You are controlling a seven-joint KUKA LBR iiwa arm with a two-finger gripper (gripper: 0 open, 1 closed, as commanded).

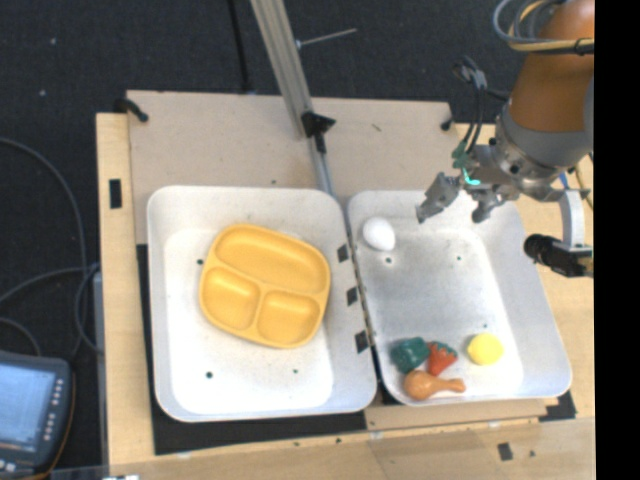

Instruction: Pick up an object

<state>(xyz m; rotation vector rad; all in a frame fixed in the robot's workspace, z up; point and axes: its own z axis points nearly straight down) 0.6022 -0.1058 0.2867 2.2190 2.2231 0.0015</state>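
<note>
Arm: cut off by the right edge; grey wrist and orange band [553, 43] are seen above the right bin's far right corner.
Gripper [462, 206]: held over the far edge of the right bin; two dark fingers [438, 198] are spread apart, with nothing between them.
Hard to read: height of the fingertips above the bin floor cannot be judged from this slant.
Right bin [520, 298]: white, shallow; five small things lie in it.
Egg [378, 234]: white, near the far left corner, left of the gripper and apart from it.
Ball [485, 349]: yellow, near the front right, alone.
Front cluster: teal piece [408, 353], red piece [441, 354] and orange drumstick shape [433, 385] are bunched by the front edge; whether they touch cannot be told, and their exact kinds are too small to tell.
Left bin [170, 298]: white; a yellow tray [265, 284] with three compartments is set in its middle.
Pole [283, 53]: metal, slanting down from the top to the gap between the bins.
Screen [30, 408]: cut off at the lower left corner.
Cables: dark, lying on the floor at left.
</note>
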